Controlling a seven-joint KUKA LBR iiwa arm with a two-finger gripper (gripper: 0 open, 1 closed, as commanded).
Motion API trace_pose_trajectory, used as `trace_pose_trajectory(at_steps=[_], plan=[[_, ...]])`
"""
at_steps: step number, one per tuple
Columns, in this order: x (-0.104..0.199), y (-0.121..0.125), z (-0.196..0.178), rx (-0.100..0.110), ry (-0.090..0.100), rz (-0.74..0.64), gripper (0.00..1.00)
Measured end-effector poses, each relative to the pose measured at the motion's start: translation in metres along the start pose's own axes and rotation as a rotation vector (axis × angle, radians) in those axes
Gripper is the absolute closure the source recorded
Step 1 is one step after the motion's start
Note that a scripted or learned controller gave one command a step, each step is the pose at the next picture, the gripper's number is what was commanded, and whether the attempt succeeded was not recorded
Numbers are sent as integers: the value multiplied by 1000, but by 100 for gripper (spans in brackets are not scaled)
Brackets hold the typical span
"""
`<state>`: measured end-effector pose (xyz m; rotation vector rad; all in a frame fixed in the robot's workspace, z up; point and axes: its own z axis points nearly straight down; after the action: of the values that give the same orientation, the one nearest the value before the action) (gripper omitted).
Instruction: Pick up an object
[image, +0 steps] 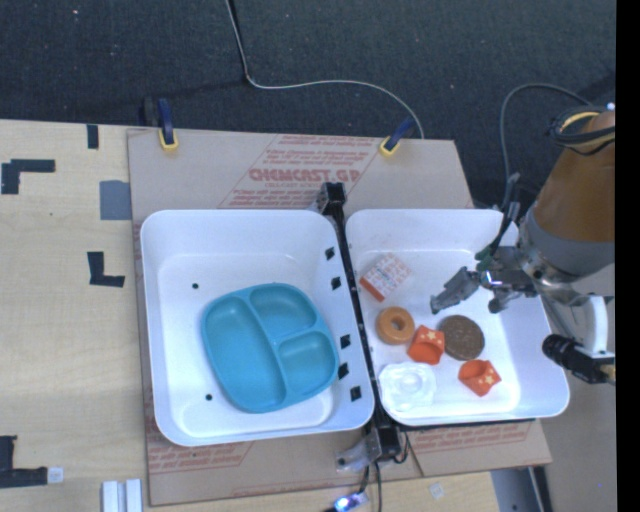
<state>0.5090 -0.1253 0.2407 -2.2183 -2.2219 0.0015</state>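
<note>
Over the right bin (455, 232) hangs the gripper (445, 300), reaching in from the right with the arm's (580, 190) orange band above it. Its dark fingers (452, 293) point left and downward, and they look slightly spread with nothing between them, though the slant of the view leaves some doubt.

Just beyond the fingertips, toward the left, lies a small red-and-white packet (383, 275) near the bin's dividing wall. Nearer the camera sit an orange ring like a doughnut (396, 325), an orange-red block (427, 345), a brown round disc (462, 337) touching that block, a second orange-red piece (479, 375) and a clear plastic item (408, 384) at the near edge. The left bin (165, 300) holds a blue divided plate (270, 345).

By the look of it, the approach step is in hand: nothing is grasped yet and the gripper is above the objects rather than among them. The next move calls for settling on one target, most likely the disc or the block close below the fingers, then descending straight with the fingers straddling it. The disc lies flat and touches the block, so a clean pinch there may prove awkward.
</note>
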Motion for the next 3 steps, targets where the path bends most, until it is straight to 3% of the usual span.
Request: trace_pose_trajectory(at_steps=[2, 3], plan=[[0, -9, 120, 4, 1, 1, 0], [1, -10, 158, 0, -1, 0, 0]])
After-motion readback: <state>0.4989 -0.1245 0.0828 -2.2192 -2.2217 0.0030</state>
